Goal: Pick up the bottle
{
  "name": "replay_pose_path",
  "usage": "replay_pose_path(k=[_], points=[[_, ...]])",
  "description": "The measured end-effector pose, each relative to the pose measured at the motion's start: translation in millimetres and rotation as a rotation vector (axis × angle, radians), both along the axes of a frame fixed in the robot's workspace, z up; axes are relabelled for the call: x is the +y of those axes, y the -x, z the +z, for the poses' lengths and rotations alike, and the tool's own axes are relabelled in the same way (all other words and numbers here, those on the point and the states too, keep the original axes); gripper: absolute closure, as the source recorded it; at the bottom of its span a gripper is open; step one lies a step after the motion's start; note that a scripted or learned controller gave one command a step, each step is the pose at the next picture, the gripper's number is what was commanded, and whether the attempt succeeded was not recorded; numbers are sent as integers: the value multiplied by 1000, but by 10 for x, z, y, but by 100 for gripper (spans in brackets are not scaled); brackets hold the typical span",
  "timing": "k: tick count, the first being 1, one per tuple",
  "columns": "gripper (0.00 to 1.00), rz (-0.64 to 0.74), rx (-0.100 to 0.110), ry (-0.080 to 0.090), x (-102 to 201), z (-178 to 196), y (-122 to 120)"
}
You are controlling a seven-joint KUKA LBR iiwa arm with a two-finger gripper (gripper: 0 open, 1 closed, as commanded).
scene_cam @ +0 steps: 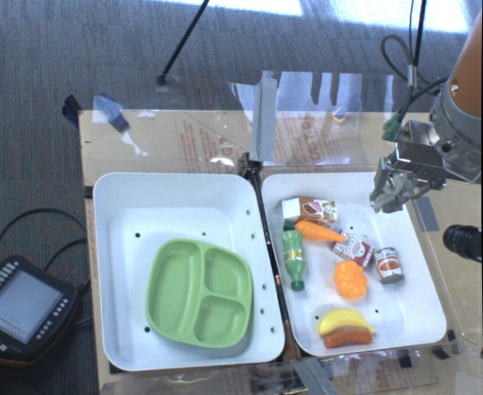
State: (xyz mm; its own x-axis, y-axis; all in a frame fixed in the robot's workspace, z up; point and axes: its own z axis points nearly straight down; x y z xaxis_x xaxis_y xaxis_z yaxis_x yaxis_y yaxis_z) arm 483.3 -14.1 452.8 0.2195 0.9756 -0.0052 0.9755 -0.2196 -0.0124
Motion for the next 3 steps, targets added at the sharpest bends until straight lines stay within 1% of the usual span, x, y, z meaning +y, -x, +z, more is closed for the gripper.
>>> replay_pose_path(k=[3], points=[[100,25,12,2,59,247,-47]])
